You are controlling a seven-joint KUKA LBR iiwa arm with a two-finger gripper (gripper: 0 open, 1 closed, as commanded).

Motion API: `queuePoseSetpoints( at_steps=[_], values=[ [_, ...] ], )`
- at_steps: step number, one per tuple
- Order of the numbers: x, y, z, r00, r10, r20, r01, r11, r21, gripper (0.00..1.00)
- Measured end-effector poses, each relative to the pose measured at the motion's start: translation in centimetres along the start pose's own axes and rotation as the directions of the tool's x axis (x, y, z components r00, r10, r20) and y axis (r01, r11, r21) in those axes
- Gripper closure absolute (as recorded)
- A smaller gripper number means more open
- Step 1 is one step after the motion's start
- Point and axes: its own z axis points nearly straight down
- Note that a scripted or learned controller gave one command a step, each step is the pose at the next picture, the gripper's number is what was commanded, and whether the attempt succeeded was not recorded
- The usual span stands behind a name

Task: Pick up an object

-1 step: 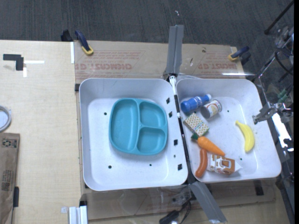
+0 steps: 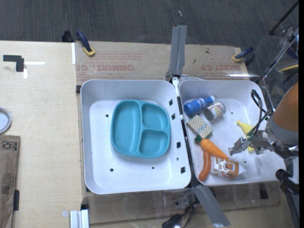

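Note:
My gripper (image 2: 239, 147) hangs low over the right part of the right bin (image 2: 237, 90), reaching in from the right edge. It sits just right of an orange carrot (image 2: 213, 149) and above an orange-and-white packet (image 2: 227, 168). A yellow piece (image 2: 244, 127) lies just beyond the gripper. An orange sausage (image 2: 204, 167) lies at the bin's front left. A blue bottle (image 2: 197, 105), a small can (image 2: 215, 111) and a speckled green-edged block (image 2: 199, 126) lie at the back left. I see nothing held.
The left bin (image 2: 95, 141) holds a teal divided plate (image 2: 141, 128). A grey divider post (image 2: 178, 51) stands behind where the bins meet. Clamps (image 2: 85, 42) sit on the cardboard at the back. Cables (image 2: 259, 101) run along the right bin's right wall.

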Motion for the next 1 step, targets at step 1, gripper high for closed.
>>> queuePoseSetpoints(
  at_steps=[1],
  values=[
    [-1.54, 3.20, -1.11, 0.995, -0.104, 0.002, 0.104, 0.995, -0.003, 0.00]
  ],
)
